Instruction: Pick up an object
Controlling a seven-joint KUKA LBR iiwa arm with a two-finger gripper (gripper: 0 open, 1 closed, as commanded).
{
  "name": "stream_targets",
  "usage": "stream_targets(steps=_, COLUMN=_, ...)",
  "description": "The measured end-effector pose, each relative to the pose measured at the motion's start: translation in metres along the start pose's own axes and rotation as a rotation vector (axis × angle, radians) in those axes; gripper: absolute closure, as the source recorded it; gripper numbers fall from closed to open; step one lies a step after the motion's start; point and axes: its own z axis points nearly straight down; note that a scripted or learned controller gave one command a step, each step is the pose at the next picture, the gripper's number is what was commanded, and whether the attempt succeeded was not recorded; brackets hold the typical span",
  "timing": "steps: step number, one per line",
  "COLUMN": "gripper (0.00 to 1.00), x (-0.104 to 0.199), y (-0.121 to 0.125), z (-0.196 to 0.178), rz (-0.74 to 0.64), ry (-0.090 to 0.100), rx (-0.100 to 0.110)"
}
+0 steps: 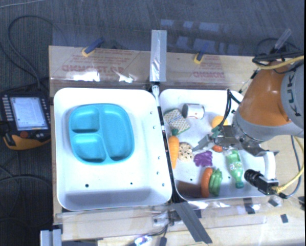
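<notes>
I am seeing the end effector (218, 137) hanging low inside the right bin (194, 94), but its fingers are lying under the wrist hardware and I cannot tell whether they are spread or closed, or whether anything is sitting between them. A small red piece (217, 148) is lying right beneath it, and a purple toy (203, 159) is sitting just below and to its left. A green bottle (234, 167) is resting just below it on the right; an orange ball (217, 121) is peeking out just above. Further left, a carrot (173, 148) is lying along the bin wall. Well left, a blue divided plate (101, 132) is sitting in the left bin (107, 193). On the arm (268, 104), I am reading "KU". Printing on the cardboard (102, 64) above is too faint to read.
</notes>
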Motion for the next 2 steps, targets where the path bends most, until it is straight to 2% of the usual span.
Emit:
stream_targets(steps=1, gripper=0.00, x=-0.054, y=-0.009, z=0.094, rz=-0.040, ry=-0.001, rx=-0.015)
stream_targets(steps=2, gripper=0.00, x=-0.056, y=0.039, z=-0.033, rz=-0.332, ry=0.001, rx=-0.005)
